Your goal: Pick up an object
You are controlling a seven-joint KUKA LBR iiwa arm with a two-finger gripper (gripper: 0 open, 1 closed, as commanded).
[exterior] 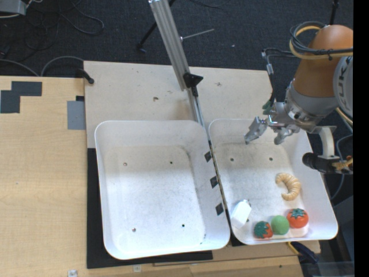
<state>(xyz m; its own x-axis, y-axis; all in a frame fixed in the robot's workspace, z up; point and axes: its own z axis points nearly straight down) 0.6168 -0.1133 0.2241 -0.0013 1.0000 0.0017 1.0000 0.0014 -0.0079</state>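
Here the end effector [266, 130] is hovering over the far part of the right bin [323, 227], its fingers spread and holding nothing. The likeliest target, a tan croissant-shaped toy [289, 186], is lying well apart from it, nearer the bin's right wall. It is probably light, stiff plastic, though the view is coarse; gripping across its narrow middle seems safest against slipping.

Robotics lab, bench [144, 91] with two white bins [109, 154], floor cables [75, 16]
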